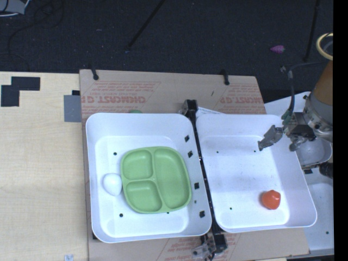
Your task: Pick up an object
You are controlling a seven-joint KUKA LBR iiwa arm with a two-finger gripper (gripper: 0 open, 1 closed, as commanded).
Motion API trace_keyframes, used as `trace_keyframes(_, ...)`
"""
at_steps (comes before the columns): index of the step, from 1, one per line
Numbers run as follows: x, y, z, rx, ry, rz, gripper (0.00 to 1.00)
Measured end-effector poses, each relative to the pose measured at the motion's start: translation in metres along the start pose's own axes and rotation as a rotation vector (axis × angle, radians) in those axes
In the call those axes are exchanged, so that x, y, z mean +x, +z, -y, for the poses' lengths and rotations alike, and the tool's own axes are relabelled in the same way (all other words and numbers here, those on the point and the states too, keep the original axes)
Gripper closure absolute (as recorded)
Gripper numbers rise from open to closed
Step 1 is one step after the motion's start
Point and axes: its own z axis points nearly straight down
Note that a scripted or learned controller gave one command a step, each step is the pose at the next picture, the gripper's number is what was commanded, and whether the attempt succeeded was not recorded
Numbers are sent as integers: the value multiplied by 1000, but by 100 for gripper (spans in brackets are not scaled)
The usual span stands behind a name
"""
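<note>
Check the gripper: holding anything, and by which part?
Nothing held. The gripper hangs over the right bin, apart from the orange ball.

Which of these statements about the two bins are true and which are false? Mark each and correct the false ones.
1. The green tray lies in the left bin. True.
2. The white ball rests on the tray. False: it lies beside the tray, at its left edge.
3. The orange ball is in the right bin. True.
4. The hand holds the orange ball. False: the hand is at the right bin's far side, apart from the ball.
5. The tray has three compartments. True.
</note>
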Motion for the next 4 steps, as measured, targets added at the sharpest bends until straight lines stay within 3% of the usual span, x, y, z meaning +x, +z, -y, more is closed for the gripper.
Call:
trace_keyframes(1,0,-5,-2,-10,-2,2,0)
trace_keyframes(4,21,153,18,-5,0,0,0)
